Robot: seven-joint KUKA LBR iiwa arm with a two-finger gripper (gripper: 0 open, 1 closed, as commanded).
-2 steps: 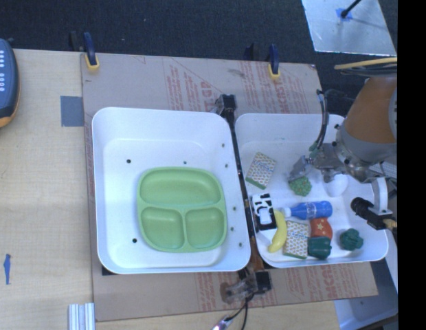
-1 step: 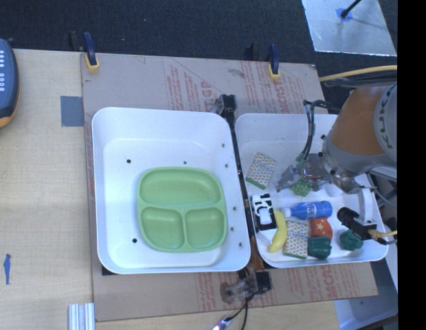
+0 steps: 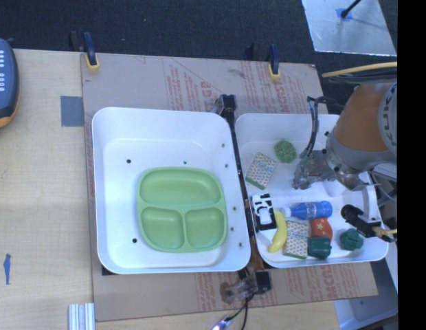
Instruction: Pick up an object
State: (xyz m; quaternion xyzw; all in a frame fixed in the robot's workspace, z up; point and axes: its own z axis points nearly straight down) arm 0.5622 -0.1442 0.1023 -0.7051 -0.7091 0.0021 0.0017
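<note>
My gripper hangs low in the right bin, over bare floor near its middle. A green spiky ball lies just up and left of it, and a patterned card lies to its left. Below it rests a blue bottle, apart from the gripper. Along the bin's front lie a yellow banana, a patterned packet, an orange-red piece and two dark green pieces. I see nothing held by the gripper.
The left bin holds a green divided plate. A black-and-white item lies by the right bin's left wall. The grey and orange arm covers the right bin's far right. A black bar runs between the bins.
</note>
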